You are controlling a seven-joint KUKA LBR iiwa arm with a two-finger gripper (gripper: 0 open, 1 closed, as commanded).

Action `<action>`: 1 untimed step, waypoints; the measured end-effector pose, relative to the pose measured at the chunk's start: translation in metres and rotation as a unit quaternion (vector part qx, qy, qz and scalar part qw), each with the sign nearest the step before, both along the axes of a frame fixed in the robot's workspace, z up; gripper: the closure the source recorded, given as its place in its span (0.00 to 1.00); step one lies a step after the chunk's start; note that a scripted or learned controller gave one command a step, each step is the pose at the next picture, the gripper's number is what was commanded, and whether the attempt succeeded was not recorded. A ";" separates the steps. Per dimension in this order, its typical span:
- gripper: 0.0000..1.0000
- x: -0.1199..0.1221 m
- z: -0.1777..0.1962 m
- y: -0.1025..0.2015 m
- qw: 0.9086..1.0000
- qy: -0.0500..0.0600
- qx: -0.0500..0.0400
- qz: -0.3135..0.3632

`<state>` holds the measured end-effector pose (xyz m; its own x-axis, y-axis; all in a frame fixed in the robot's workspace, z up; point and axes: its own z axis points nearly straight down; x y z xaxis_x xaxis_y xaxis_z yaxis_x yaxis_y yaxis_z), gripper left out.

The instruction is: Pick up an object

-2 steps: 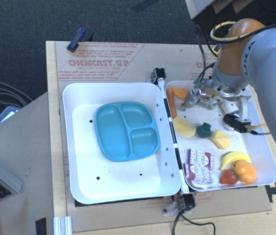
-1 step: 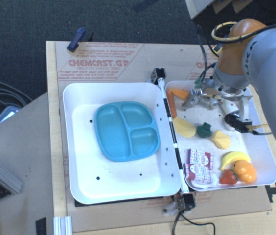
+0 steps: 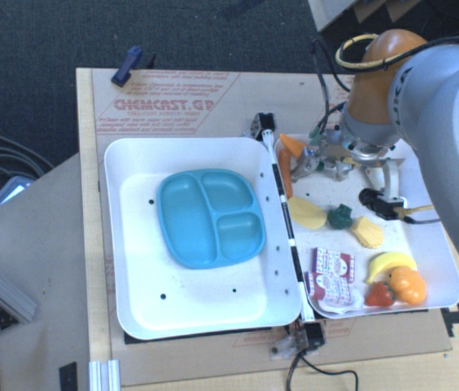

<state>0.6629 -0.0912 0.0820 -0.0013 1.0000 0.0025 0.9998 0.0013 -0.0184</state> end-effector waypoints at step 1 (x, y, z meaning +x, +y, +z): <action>1.00 0.000 0.010 0.000 1.000 0.000 0.000 0.000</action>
